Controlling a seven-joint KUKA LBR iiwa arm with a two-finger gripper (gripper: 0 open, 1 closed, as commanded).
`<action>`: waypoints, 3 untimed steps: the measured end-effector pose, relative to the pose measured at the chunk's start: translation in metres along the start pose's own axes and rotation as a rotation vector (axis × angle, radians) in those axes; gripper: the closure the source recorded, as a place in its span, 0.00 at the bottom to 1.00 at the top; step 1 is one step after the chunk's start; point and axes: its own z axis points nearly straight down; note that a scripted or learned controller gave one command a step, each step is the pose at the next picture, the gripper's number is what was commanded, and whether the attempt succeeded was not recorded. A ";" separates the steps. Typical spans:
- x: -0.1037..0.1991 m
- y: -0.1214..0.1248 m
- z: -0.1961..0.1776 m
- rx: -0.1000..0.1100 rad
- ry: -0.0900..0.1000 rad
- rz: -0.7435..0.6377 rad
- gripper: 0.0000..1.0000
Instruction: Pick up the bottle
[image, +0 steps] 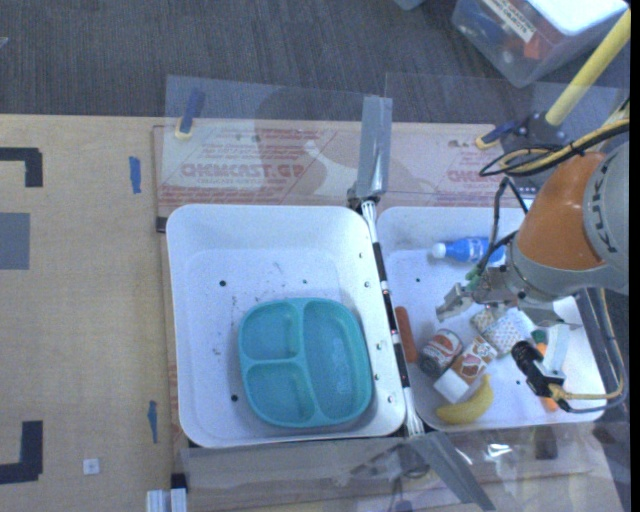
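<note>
Bottle (462, 249) lies on its side at the far end of the right bin (425, 395), a blue-bodied thing with a white cap pointing toward the divider between the bins. It sits just beyond the pincer (462, 302), slightly toward the back wall, and apart from it; nothing is between the fingers (450, 306), which look spread a little, with a gap showing between the metal tips.

Judging by that, the step in hand is the approach: the arm (560, 225) reaches over the right bin, but the grasp is not yet made. The pincer hangs nearer to the clutter than to the target. Just on the near side of it are a small can (440, 350), a small patterned box (498, 326), a banana (470, 402) and a red marker (404, 333) lying along the divider.

The next move calls for shifting the pincer away from that cluster and toward the back wall, until it stands over the bottle's body. The fingers should straddle the bottle across its narrow width, then come down and close. A round bottle lying flat may well roll aside if only one finger touches it first.

The left bin (200, 240) beyond the divider carries a teal divided tray (303, 363), well apart from the work.
</note>
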 end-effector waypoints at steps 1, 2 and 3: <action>-0.056 0.016 0.013 0.012 0.005 0.193 0.00; -0.086 -0.024 0.003 0.019 0.014 0.089 0.00; -0.086 -0.023 -0.007 0.016 0.011 0.088 1.00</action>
